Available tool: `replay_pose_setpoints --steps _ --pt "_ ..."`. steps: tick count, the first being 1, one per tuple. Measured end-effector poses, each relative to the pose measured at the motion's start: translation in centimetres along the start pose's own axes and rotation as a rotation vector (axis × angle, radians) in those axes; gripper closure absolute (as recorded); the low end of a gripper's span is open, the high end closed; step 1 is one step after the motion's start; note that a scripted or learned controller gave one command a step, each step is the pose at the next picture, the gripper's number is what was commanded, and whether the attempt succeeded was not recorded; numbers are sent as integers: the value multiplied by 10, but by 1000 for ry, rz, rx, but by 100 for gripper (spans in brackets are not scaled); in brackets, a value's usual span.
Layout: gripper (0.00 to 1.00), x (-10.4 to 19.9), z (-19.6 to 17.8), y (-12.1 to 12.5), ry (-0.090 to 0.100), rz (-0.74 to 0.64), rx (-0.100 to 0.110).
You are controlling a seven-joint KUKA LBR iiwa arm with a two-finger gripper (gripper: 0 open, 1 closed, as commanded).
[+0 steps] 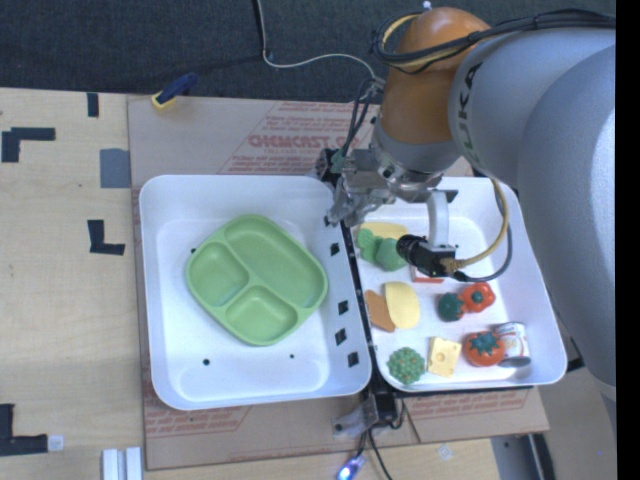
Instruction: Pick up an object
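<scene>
Claw (352, 206) at right bin's (527, 258) upper-left corner; finger state unreadable. Nearest target: green toy (380, 248), just below-right, long axis steeply diagonal.

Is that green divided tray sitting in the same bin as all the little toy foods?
No. The green divided tray lies alone in the left bin, while the toy foods are in the right bin.

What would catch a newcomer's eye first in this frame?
The big grey arm with its orange band dominates the upper right, reaching down over the divider between the bins. Next comes the green divided tray lying in the left bin. The right bin holds a bright scatter of toy food, among it a yellow cheese wedge and a red tomato.
</scene>
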State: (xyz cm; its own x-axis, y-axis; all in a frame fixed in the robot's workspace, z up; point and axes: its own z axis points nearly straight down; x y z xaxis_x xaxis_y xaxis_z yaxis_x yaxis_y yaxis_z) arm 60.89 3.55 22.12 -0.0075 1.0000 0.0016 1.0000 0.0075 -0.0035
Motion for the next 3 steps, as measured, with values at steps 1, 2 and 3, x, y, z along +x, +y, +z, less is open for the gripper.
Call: replay_pose_setpoints --steps 1,2,3 --pt "100 48 8 -32 0 1 1" --pt "100 37 -7 -31 -2 6 -3" --pt "100 52 -11 -27 -1 4 -2"
